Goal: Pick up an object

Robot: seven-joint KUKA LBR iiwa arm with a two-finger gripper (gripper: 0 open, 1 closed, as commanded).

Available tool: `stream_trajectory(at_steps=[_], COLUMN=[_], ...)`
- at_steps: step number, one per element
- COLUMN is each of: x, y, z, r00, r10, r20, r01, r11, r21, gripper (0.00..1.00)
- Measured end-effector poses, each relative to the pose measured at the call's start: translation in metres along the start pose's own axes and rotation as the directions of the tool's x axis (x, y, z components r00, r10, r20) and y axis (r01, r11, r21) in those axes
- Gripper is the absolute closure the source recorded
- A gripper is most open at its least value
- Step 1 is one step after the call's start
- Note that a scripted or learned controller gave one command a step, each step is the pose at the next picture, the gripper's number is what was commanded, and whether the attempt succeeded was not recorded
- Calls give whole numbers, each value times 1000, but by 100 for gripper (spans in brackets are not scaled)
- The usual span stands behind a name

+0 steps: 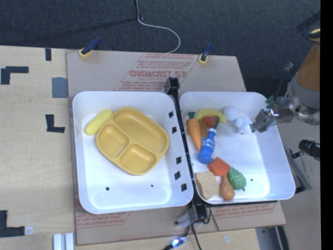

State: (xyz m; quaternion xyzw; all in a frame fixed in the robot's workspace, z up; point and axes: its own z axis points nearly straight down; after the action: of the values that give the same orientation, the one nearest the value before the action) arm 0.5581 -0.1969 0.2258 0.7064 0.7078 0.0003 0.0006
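Now I see two glossy white bins (83, 139): one holds a three-part yellow tray (132, 139) and a ridged corn cob (98, 122). Nothing sits between my gripper's (260, 124) spread fingers at the right bin's rim, beside a white lump (237, 119).

The grey arm (307, 87) comes in from the right, orange band showing above the wrist, and its gripper (260, 123) hangs low out at the arm's left end, dark fingers pointing left and slightly toward the near side.
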Motion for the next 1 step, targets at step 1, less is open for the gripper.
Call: stream_trajectory(at_steps=[1], x=[51], y=[6], z=[-9], r00=[1000], r10=[-4], r20=[-1], r01=[4], r11=[1000], r21=[1], gripper=[100])
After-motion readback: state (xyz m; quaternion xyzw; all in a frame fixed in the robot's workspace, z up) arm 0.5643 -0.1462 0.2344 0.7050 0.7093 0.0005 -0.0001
